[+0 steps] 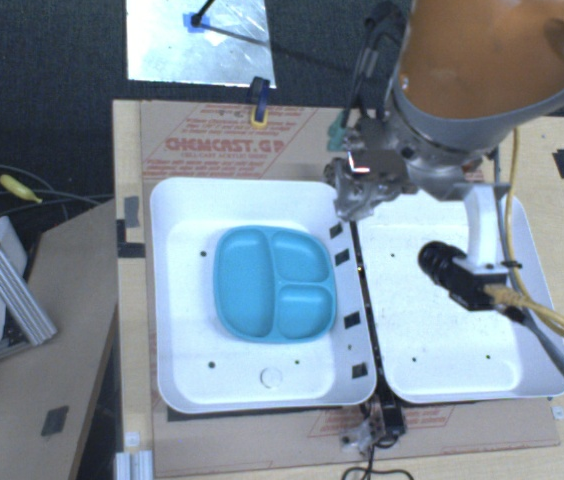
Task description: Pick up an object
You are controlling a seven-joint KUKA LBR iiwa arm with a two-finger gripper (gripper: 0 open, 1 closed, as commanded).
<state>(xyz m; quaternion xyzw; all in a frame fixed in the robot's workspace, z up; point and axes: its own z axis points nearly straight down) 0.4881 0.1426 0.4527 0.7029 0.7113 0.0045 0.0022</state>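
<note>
Blue plate [270, 284] in left bin [177, 368], jaws [360, 203] above divider

A robotics lab bench: two shallow white bins [177, 298] sit side by side on a printed cardboard sheet [224, 144], left of the jaws stands aluminium framing [2, 283], and loose cables [537, 313] trail below right of them.

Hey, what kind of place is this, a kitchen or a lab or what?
Most likely a robot test bench in a lab, not a kitchen: a grey-and-orange arm reaches over two white bins set on cardboard, with loose cables and one blue plate.
</note>
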